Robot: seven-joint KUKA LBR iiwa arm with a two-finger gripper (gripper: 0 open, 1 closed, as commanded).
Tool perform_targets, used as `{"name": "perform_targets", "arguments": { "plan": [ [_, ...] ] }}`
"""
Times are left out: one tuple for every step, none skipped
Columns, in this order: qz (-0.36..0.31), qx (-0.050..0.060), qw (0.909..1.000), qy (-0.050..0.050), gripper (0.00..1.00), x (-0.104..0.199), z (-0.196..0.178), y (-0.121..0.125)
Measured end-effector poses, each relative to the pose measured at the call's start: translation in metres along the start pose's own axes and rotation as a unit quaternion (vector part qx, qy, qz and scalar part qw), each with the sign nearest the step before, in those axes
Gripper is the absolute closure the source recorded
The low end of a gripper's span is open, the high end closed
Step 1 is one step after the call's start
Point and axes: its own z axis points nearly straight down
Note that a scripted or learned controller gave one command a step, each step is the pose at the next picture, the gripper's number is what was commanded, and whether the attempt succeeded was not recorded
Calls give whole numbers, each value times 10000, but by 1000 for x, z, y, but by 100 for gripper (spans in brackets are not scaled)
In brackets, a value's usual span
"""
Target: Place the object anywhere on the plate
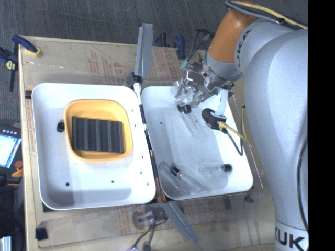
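Camera view: clear object point(178, 174) lies well below gripper point(184, 99).

Two white bins point(52, 192). Yellow plate point(84, 110) with dark grey ribbed centre in the left one. Clear objects point(214, 168) with black caps in right bin point(157, 109). Grey arm point(272, 114), orange band point(227, 35). Tan bench point(78, 56), red print.

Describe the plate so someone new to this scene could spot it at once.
Start at the left white bin. The plate lies flat in its middle: rounded, yellow-orange rimmed, with a dark ribbed centre. It is the one coloured thing in either bin; the right bin holds clear, see-through items.
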Motion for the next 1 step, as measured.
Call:
{"name": "perform_targets", "arguments": {
  "plan": [
    [-1086,-36,9941,-9,100,32,-75,-31]
  ]
}}
